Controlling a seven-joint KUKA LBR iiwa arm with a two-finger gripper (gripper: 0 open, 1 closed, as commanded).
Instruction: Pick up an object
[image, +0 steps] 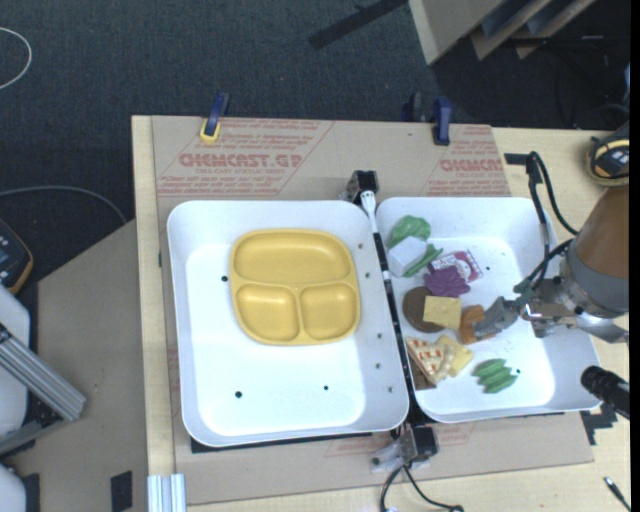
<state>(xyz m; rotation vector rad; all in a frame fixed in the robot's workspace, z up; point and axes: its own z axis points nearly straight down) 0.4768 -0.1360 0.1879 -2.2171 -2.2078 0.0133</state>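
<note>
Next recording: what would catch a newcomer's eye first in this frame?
The big yellow tray with three compartments, lying alone in the left bin. Next, the heap of small toy foods crowded into the right bin's left half. Then the arm's claw, reaching in from the right and low at the heap's edge.

a brown cardboard sheet (300, 150) printed with red lettering covers the bench, held at its far edge by a yellow clamp (212, 122) and a blue clamp (440, 118). dark carpet (100, 60) lies beyond.
</note>
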